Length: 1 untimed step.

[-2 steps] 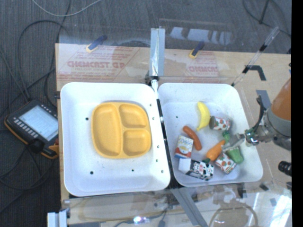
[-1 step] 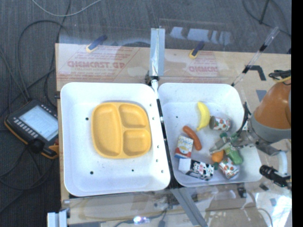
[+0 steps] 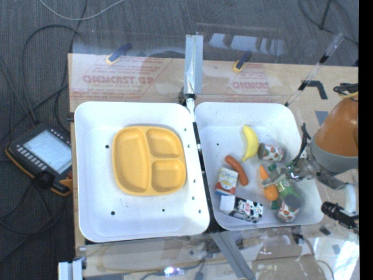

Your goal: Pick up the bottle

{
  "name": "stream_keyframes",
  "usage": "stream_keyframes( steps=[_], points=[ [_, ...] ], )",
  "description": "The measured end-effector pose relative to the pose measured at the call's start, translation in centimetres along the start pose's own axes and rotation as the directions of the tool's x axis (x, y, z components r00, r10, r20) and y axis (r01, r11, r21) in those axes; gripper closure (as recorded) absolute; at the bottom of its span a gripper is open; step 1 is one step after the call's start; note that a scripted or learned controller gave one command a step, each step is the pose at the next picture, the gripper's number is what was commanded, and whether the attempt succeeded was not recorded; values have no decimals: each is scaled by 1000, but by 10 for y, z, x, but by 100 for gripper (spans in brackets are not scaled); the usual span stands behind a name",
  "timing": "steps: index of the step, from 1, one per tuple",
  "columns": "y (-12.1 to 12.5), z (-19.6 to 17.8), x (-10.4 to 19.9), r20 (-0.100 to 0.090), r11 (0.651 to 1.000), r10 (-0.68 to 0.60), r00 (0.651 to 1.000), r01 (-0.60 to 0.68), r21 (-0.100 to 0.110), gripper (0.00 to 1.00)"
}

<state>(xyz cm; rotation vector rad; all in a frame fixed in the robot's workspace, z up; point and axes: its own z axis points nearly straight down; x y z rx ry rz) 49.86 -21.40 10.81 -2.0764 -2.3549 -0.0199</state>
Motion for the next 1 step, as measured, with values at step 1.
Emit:
stream_keyframes(
  steps=[1],
  points=[
    [9,-100,24,14,958,285,958,-285,8,100]
  ],
)
